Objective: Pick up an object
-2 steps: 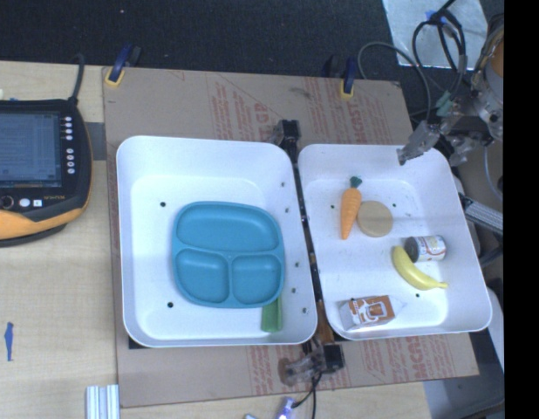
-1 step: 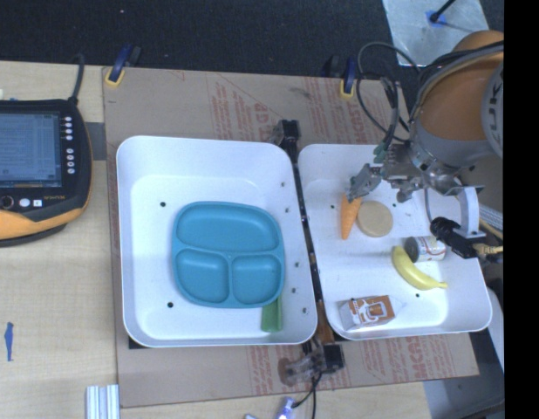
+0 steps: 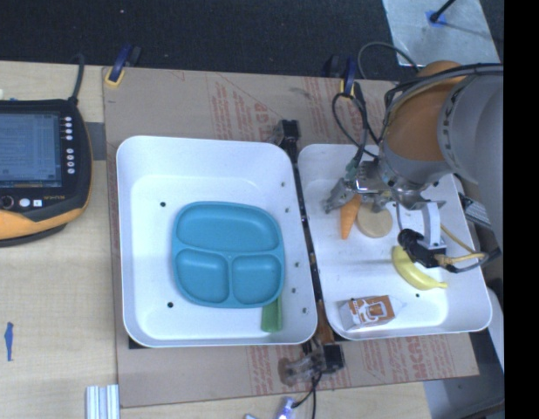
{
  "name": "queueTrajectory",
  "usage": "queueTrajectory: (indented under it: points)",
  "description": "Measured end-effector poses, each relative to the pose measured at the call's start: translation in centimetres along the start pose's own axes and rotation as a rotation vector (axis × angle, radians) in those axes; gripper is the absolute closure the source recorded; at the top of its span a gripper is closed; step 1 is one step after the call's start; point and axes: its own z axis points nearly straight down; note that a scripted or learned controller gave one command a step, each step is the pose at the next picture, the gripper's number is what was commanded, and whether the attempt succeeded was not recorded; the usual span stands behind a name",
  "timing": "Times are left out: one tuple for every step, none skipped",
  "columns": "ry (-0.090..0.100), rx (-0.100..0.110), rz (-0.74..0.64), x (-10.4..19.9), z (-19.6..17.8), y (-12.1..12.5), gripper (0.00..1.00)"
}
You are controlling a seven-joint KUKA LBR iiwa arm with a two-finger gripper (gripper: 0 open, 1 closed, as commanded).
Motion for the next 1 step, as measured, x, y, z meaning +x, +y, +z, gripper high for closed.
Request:
queueTrajectory:
  points:
    - [-0.003,0.001,-0.002,-0.17,-1.07,0.02,1.0]
